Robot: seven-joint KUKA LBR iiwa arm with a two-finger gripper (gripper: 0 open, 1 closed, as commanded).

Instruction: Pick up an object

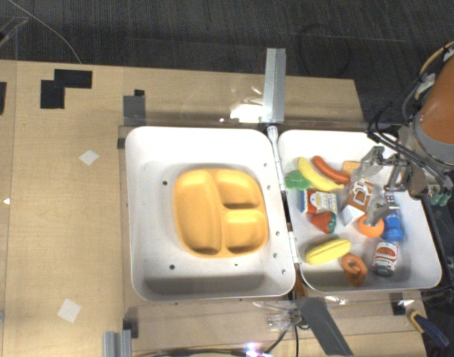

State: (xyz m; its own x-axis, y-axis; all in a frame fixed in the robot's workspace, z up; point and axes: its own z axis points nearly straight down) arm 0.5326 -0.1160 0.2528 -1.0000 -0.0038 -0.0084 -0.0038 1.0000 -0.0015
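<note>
Pale wooden bench (56, 222) on a dark carpet, two white bins side by side. The left bin (149, 199) carries a yellow divided tray (218, 210); the right bin (428, 266) is packed with toy food. And here's the arm, reaching in from the right, its gripper (376, 192) low over the middle of the clutter. Whether it is clenched or released I cannot tell from up here, and I see nothing clearly caught in it.

Right under it, a small brown-and-white carton (359, 196), with an orange round piece (371, 227) and a blue piece (391, 227) just beside. That carton looks the likely target: light and boxy, I'd guess, with flat sides that ought to take a pinch well, though crowded neighbours leave little room.

Elsewhere, a banana (310, 171) touching a red sausage (331, 171), a yellow corn piece (327, 251), a small can (385, 257). Smooth and rounded, probably slippery plastic; best squeezed across the narrow middle.
</note>
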